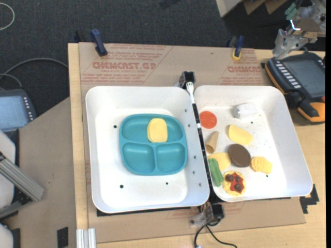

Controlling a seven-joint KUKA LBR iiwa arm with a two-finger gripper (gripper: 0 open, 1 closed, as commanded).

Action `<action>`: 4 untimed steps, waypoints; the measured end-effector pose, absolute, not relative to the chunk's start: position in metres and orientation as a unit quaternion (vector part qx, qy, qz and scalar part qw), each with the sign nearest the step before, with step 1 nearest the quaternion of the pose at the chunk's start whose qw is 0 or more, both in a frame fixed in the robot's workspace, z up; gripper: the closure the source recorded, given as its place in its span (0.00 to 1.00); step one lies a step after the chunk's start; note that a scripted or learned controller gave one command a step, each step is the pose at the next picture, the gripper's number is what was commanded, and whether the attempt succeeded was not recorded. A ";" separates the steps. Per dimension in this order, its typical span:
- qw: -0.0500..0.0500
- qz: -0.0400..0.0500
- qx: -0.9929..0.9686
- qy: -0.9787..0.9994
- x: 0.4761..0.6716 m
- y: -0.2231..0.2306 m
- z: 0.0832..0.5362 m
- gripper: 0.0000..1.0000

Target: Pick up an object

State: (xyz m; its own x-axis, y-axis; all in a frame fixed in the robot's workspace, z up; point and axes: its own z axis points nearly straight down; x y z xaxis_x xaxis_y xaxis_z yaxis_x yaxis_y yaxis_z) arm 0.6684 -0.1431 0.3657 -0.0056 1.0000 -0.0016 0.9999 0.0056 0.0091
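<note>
My gripper (290,39) hangs at the far upper right, outside the bins and well above the right bin (289,119), with nothing near it. That bin holds several toy foods: an orange-red disc (208,119), a pale grey block (244,109), a yellow wedge (239,134), a tan cone (211,141), a brown oval (239,155), a ridged yellow piece (261,164), a green pod (215,172) and a small pizza slice (234,182). In the left bin (101,138) a teal divided plate (139,156) carries a yellow oval (158,130) in its top compartment.
A control pendant (299,76) with an orange edge lies on the bench right of the right bin, just below the gripper. Clamps (98,41) stand at the board's back edge. A black divider clip (187,78) sits between the bins.
</note>
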 end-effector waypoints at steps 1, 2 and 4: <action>-0.003 -0.003 0.709 0.705 0.665 -0.229 0.276 1.00; 0.004 0.003 0.705 0.709 0.668 -0.161 0.368 1.00; 0.001 0.002 0.706 0.708 0.572 -0.159 0.397 1.00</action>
State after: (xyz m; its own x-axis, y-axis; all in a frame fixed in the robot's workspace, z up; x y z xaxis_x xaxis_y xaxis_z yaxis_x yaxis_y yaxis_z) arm 0.5717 -0.1587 0.3968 -0.0038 1.0000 0.0006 1.0000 0.0038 0.0039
